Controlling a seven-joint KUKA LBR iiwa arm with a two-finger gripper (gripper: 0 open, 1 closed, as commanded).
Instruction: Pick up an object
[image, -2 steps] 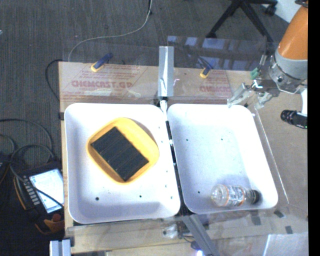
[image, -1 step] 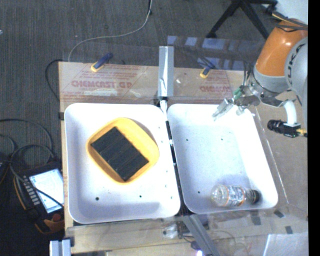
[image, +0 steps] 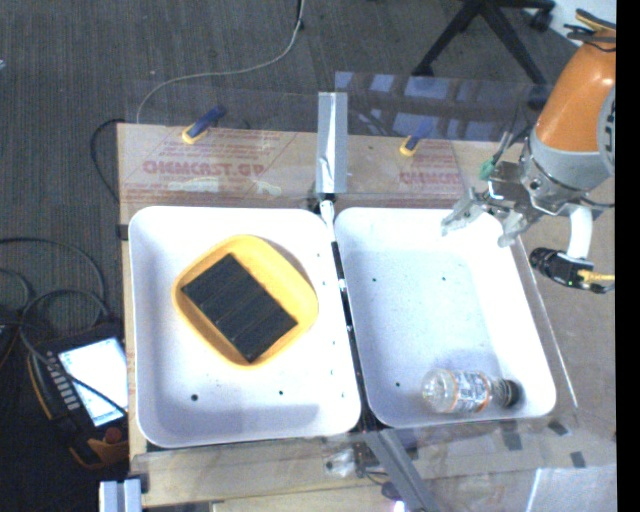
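Clear plastic catches the light at the near edge of the right bin (image: 520, 300), where a bottle (image: 468, 391) lies on its side, its dark cap pointing right and an orange-marked label around its middle (it rests close to the bin's front wall, well apart from the arm). Just across the divide, the left bin (image: 150, 300) holds a yellow dish (image: 297, 285) sitting near its centre, and on the dish lies a black ribbed pad (image: 240, 307), turned at a slant. Off the bench to the left, a tablet (image: 92, 378) with a lit screen rests on the dark carpet among black cables. Farther back, the gripper (image: 486, 221) hangs over the far right corner of the right bin, its two pale fingers (image: 462, 214) spread wide with nothing between them; above it the arm's orange band (image: 578, 95) curves out of the frame's right side. Behind both bins, a brown board (image: 215, 165) with faded red lettering lies under a clear sheet pinned by two clamps (image: 203, 123), yellow with blue handles, and a grey post (image: 331, 145) stands upright at the seam where the bins meet.
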